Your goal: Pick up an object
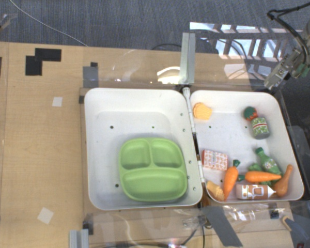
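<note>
The pale wooden surface [36,154] is carrying two shallow white plastic bins side by side, the left bin [101,138] and the right bin [227,125] touching along their inner rims. Small black square patches [42,60] are lying on its far left.

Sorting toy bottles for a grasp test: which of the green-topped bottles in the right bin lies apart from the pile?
The bottle near the bin's far right corner lies alone; the other green bottle sits against the carrots.

Dark grey-blue carpet floor [119,14] beyond the far edge. Light wooden bench [36,154] with black square markings [41,60]. Thin cable [41,22] trailing across carpet. Bright light glare on bench [170,75]
</note>
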`<state>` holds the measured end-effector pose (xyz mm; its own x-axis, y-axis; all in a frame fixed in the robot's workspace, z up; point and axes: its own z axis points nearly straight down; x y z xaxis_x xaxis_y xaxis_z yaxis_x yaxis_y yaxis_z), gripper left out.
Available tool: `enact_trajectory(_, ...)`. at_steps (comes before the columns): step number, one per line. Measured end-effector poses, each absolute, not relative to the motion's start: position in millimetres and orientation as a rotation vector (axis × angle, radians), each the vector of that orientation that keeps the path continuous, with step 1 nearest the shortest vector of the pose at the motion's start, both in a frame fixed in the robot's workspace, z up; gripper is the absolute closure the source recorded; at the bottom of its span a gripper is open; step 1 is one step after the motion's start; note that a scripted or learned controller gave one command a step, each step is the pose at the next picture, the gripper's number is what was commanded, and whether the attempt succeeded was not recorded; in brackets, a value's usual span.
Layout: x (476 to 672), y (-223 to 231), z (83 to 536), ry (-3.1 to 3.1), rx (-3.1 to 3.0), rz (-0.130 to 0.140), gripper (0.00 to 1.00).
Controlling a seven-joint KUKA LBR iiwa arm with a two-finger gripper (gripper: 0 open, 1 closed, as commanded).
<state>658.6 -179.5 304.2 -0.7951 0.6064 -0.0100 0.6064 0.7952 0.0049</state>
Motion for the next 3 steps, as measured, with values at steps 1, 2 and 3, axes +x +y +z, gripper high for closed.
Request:
enact_trajectory(1,660.9,-178.6,319.0,2.957,0.988,0.002,1.00)
enact_trajectory(2,662.9,-177.5,333.1,2.949,0.975,0.002,1.00)
enact_trajectory(3,665.0,-176.5,347.1,2.940,0.962,0.002,1.00)
